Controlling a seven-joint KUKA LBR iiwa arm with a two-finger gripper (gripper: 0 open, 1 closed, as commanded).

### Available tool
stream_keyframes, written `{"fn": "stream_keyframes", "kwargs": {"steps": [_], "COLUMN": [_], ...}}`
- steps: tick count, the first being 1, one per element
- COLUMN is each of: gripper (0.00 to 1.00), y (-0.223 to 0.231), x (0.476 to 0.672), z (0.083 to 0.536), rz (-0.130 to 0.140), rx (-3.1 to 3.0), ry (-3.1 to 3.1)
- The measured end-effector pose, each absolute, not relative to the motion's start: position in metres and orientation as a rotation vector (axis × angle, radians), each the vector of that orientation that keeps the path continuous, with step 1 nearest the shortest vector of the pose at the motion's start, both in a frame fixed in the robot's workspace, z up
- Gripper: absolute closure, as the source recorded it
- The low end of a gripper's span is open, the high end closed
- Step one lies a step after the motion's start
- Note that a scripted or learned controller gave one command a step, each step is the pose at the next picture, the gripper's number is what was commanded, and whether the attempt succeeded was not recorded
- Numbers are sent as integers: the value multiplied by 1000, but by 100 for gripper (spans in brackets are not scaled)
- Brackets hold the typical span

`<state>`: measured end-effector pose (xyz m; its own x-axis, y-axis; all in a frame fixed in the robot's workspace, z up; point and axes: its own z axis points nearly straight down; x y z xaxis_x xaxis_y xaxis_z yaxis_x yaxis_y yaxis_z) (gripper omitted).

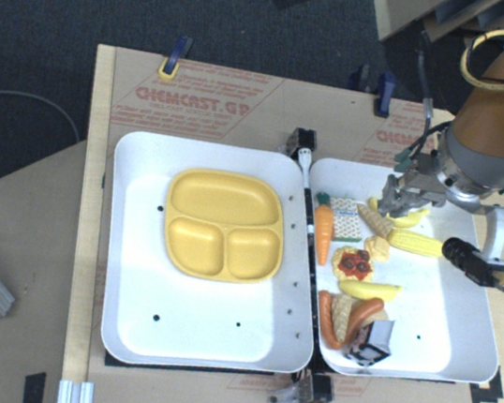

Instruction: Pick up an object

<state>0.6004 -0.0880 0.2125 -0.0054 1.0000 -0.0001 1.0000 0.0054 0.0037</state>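
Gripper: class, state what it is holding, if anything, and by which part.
Cannot be told. The gripper sits low over the toy food at the right bin's far end, by the corn.

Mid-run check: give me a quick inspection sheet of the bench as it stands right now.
Surface: two white bins side by side, left bin, right bin, on a board.
Job's things: toy food crowded on the right bin's left side: carrot, corn cob, banana, sausage.
Clutter: yellow divided plate in the left bin.
Grippers: gripper low over the food near the corn cob; grasp unclear.
Cables: yellow cable looped at the arm.
Surroundings: dark floor.
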Motion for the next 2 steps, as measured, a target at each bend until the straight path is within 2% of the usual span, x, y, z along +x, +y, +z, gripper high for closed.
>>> {"fn": "stream_keyframes", "kwargs": {"steps": [1,2], "gripper": [100,100], "y": [-70,-75], "x": [616,607], "z": [234,235], "rz": [5,-1], "rx": [2214,2223], "ry": [2222,2221]}}
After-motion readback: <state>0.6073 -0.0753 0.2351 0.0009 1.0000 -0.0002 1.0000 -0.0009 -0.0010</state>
